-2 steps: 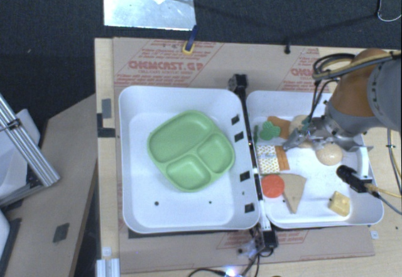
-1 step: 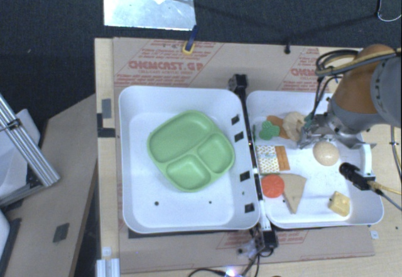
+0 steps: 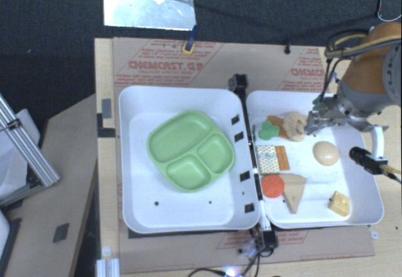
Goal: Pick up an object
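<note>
The right bin (image 3: 370, 203) holds several toy food pieces: a tan round bun (image 3: 294, 125), an orange and green carrot (image 3: 272, 128), a beige egg-like ball (image 3: 326, 153), a checkered cracker (image 3: 272, 158), a red tomato (image 3: 272, 186), a tan wedge (image 3: 294, 190) and a yellow cheese block (image 3: 339, 203). My gripper (image 3: 312, 122) hangs low over the bin's back part, right beside the bun, with its tips close to the bun's right edge. Nothing is visibly held between them.
The left bin (image 3: 135, 206) holds a green divided plate (image 3: 190, 150). A black clip divider (image 3: 248, 144) runs between the bins. The arm's orange band (image 3: 370, 62) and grey wrist sit at the right edge, above the right bin.
</note>
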